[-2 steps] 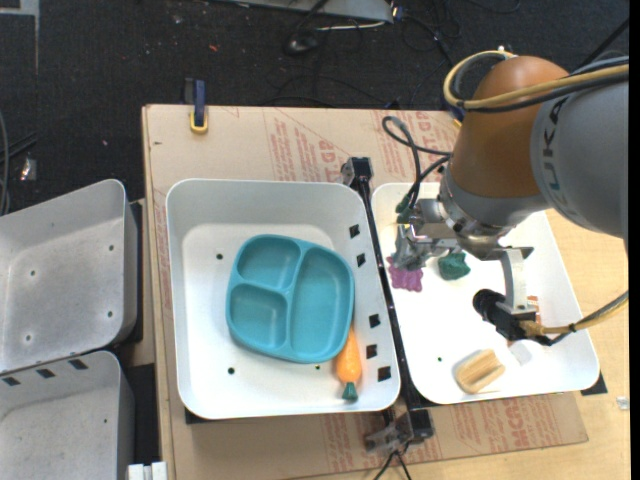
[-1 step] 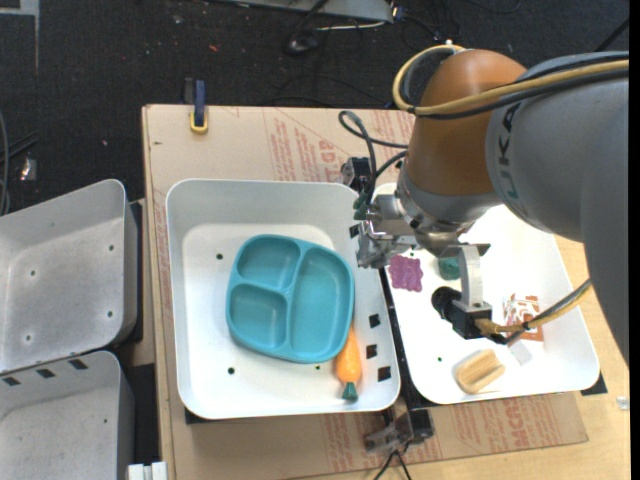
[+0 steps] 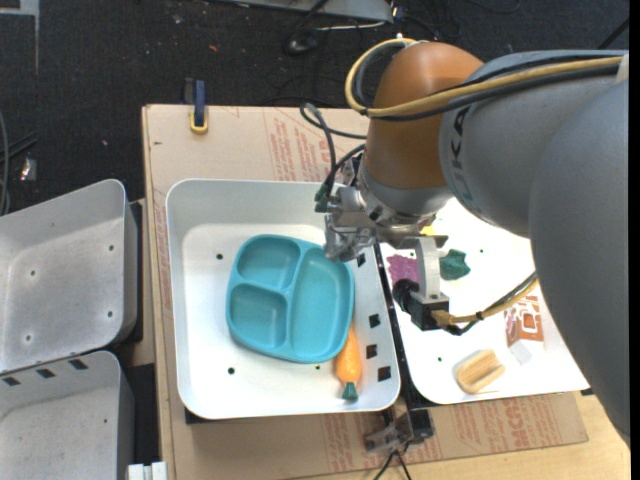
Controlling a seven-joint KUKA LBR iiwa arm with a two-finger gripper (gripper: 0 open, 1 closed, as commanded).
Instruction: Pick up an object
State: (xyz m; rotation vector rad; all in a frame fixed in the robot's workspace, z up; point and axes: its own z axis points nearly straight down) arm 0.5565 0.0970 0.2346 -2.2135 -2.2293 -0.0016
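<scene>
A teal divided plate (image 3: pixel 290 298) lies in the left bin (image 3: pixel 200 368), tilted toward the bin's right wall. An orange carrot (image 3: pixel 348 360) with a green stem lies just below the plate's lower right edge. My gripper (image 3: pixel 343 236) hangs over the plate's upper right rim, close to the wall between the two bins. The wrist and the orange band hide most of it. In the right bin (image 3: pixel 440 378) lie a purple object (image 3: pixel 404 266), a dark green object (image 3: pixel 455 264) and a tan bread-like piece (image 3: pixel 478 370).
A printed card (image 3: pixel 524 320) lies at the right bin's right side. Cables and a black connector (image 3: pixel 415 308) hang from the arm over the right bin. A clamp (image 3: pixel 398 430) sits at the front between the bins. White metal panels (image 3: pixel 60 268) lie to the left of the bench.
</scene>
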